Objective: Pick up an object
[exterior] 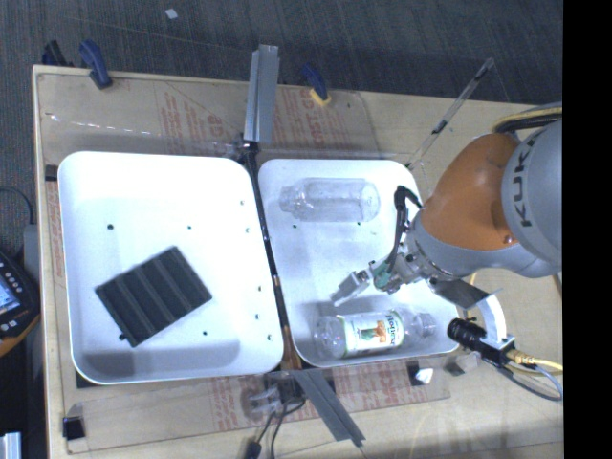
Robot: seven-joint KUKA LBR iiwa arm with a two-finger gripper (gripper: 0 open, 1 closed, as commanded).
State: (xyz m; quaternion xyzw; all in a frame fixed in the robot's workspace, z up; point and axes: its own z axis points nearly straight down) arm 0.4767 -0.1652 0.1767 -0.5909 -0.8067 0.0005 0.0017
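Note:
The right bin (287,256) holds two clear plastic bottles. One bottle without a label (330,200) lies on its side near the far wall. The other, with a white and green label (371,333), lies along the near wall. My gripper (352,286) reaches in from the right and hangs over the middle of this bin, just above and beyond the labelled bottle, pointing left. I see nothing held in it. In the left bin (76,256) a black ridged slab (153,295) lies flat, turned at an angle.
A metal bar (260,94) runs along the divide between the bins at the far side, and another bar (325,404) sits at the near side. Blue clamps (96,63) grip the far edge of the bench.

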